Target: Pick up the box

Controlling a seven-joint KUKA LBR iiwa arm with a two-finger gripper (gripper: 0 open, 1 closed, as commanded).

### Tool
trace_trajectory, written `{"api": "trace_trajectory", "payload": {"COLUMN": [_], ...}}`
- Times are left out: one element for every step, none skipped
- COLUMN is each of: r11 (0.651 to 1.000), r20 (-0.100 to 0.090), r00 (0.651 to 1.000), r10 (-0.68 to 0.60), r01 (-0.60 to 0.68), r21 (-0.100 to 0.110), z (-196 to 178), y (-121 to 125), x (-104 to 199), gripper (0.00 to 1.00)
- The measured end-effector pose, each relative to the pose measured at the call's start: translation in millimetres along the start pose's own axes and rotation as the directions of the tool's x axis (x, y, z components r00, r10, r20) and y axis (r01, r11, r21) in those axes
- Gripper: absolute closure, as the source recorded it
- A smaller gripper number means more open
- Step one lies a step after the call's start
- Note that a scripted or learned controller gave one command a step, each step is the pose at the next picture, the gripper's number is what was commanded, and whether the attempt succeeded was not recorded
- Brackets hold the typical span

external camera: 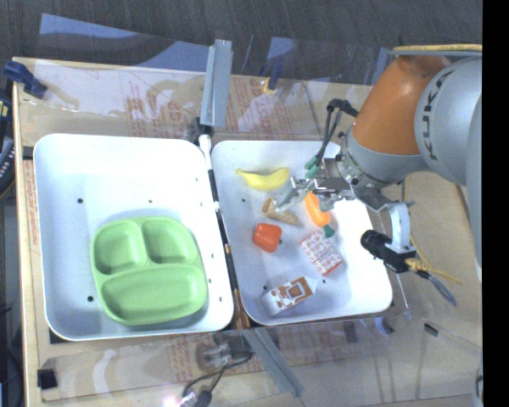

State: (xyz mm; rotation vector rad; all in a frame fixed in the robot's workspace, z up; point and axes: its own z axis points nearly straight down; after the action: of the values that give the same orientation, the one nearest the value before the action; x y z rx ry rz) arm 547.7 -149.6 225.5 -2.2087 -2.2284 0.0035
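A small brown and white box (288,295) lies flat near the front edge of the right bin (369,291). Just behind it lies a red and white packet (321,253), with a red pepper (268,236) to its left. Farther back are a carrot (317,209), a tan cone (278,209) and a banana (264,177). The gripper (316,185) sits low over the carrot, well apart from the box; whether it is clenched cannot be told. The left bin (59,227) holds a green divided tray (149,271). Both bins rest on the worktop (110,100).
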Motion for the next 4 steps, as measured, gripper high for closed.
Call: {"api": "trace_trajectory", "payload": {"r11": [1.000,1.000,0.998,0.998], "r20": [0.002,0.000,0.002,0.007], "r00": [1.000,1.000,0.998,0.998], "r10": [-0.006,0.000,-0.055,-0.060], "r01": [0.006,0.000,0.055,0.060], "r21": [-0.004,0.001,-0.007,-0.009], "z": [122,114,129,117], "y": [-3,-23,-19,-18], "x": [-56,-60,-60,-62], "gripper": [0.00,0.00,0.00,1.00]}}
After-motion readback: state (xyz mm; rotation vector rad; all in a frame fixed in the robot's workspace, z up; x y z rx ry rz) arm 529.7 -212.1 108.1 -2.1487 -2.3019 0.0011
